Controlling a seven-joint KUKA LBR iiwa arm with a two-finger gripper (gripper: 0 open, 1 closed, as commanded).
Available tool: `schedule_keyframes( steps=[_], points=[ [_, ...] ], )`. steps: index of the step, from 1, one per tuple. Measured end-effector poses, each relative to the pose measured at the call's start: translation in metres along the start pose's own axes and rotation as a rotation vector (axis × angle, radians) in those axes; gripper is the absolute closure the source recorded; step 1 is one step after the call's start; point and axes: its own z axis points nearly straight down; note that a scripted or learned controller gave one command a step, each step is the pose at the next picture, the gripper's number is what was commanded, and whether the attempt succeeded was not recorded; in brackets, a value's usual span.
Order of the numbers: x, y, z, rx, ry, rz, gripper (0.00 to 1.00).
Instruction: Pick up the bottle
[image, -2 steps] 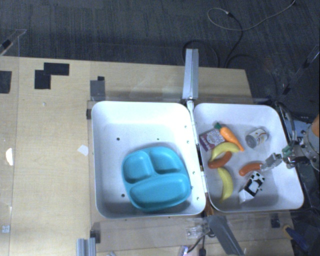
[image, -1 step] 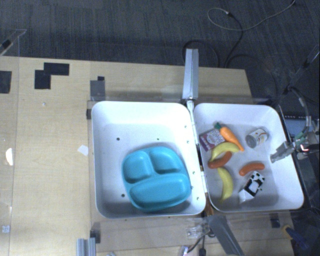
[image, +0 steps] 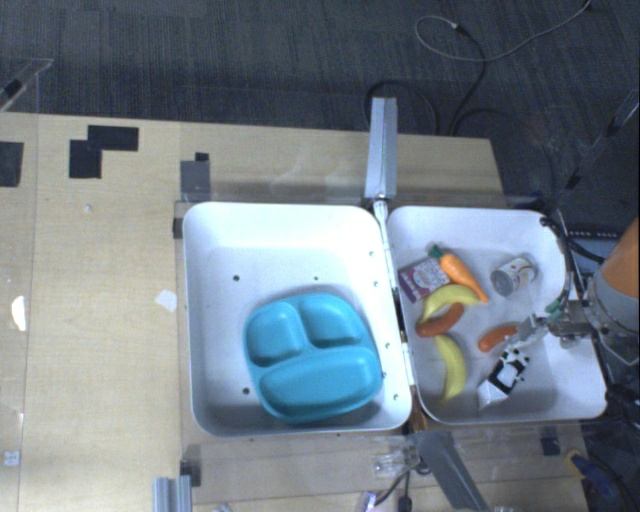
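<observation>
White with a black patterned label, what appears to be the bottle (image: 504, 378) lies on its side in the near right part of the right bin (image: 470, 218), tilted so that one end points toward the bin's near edge and the other toward the arm. The gripper (image: 530, 335) hangs just above and to the right of the bottle's upper end, very close to it; at this size it cannot be made out whether it is spread or closed, nor whether it touches the bottle. Behind it the grey arm (image: 612, 305) comes in over the bin's right rim, with an orange patch at the frame's edge. Just left of the gripper lies a small orange-red sausage-like piece (image: 496, 338). Further left, a yellow banana (image: 453, 366) lies lengthwise near the bin's left wall, and above it a reddish sausage (image: 441, 319) rests against a second banana (image: 450, 298). Beyond these lie a carrot (image: 462, 272) and, beside it, a purple packet (image: 422, 275). A silver can (image: 513, 274) lies on its side toward the far right corner, well apart from the bottle. The left bin (image: 195, 300) holds a blue divided tray (image: 313, 352). Both bins sit on a pale wooden bench (image: 90, 300), and a metal post (image: 382, 150) stands behind the seam between them.
</observation>
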Motion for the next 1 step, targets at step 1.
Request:
schedule_keyframes(
  steps=[1],
  points=[
    [0.0, -0.0006, -0.0665, 0.004, 0.001, -0.084, 0.0]
  ],
)
